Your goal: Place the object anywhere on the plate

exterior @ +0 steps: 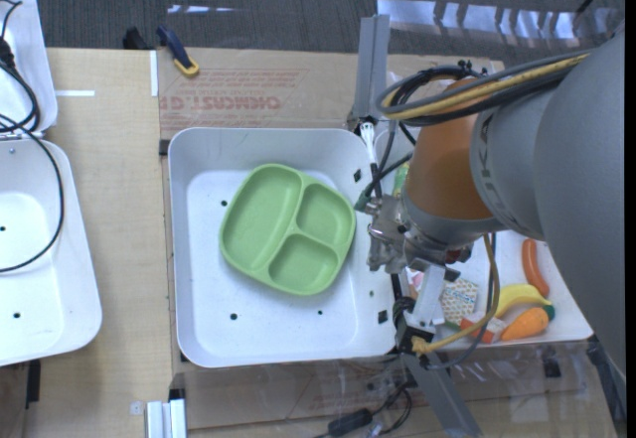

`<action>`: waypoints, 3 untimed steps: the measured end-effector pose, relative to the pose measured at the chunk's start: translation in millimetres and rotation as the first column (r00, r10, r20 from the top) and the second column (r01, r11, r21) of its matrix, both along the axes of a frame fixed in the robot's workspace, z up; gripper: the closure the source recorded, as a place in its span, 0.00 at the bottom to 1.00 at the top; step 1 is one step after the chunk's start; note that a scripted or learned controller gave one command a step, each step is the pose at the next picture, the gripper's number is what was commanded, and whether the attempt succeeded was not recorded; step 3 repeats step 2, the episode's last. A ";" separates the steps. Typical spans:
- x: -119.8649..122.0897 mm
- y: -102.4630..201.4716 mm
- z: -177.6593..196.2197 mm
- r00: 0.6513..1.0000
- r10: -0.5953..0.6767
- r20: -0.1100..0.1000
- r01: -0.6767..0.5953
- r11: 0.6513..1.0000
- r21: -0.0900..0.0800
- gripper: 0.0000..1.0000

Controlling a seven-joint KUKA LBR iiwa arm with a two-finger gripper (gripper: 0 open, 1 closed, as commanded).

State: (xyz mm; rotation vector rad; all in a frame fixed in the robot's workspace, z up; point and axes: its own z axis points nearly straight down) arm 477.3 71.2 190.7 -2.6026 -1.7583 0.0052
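Observation:
A green plate [288, 227] with three compartments lies in the middle of the left white bin [204, 332], with nothing on it. My gripper [412, 262] hangs under the orange-banded wrist, over the left edge of the right bin, just right of the plate. The arm's bulk hides most of it. In the right bin lie a yellow banana [522, 299], an orange carrot [525, 324], a red-orange sausage [536, 267] and a small patterned object [459, 302] close to the gripper. I see nothing held.
The wall between the two bins [370, 227] runs right under the wrist. A blue and yellow tool [177, 51] lies on the cardboard behind the bins. White basins [40, 267] with a black cable stand at the far left.

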 end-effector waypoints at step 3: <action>41.5 101.1 37.4 0.998 0.063 -0.003 -0.063 0.998 -0.002 1.00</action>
